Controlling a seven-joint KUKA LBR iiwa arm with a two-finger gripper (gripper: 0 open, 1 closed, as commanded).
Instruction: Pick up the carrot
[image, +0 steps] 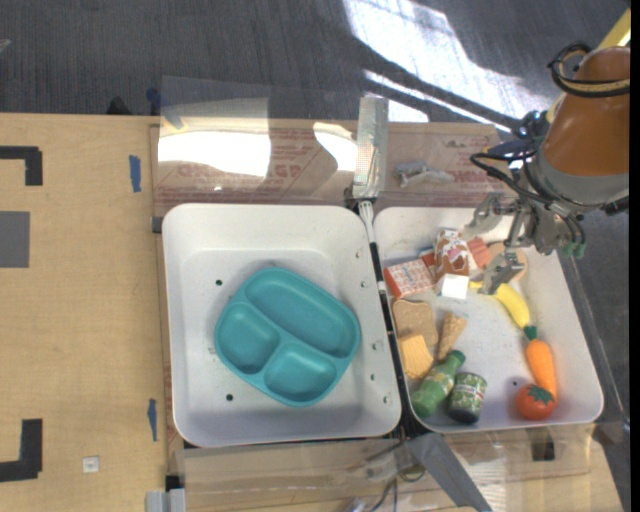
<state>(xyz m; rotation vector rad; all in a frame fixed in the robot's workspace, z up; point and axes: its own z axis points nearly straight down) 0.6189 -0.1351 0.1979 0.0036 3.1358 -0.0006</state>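
— Where's the carrot (541, 365)?
— Right bin (585, 330), near its right wall, between the banana (513, 304) and the tomato (535, 401).
— And the claw (505, 262)?
— Above the bin's far end, beside the banana, fingers apart, gripping nothing.

Light brown cardboard-covered bench (70, 300), black tape corner marks and blue tape tabs on its surface, two shallow white plastic bins side by side, left bin (185, 300), right bin (580, 330), rims touching
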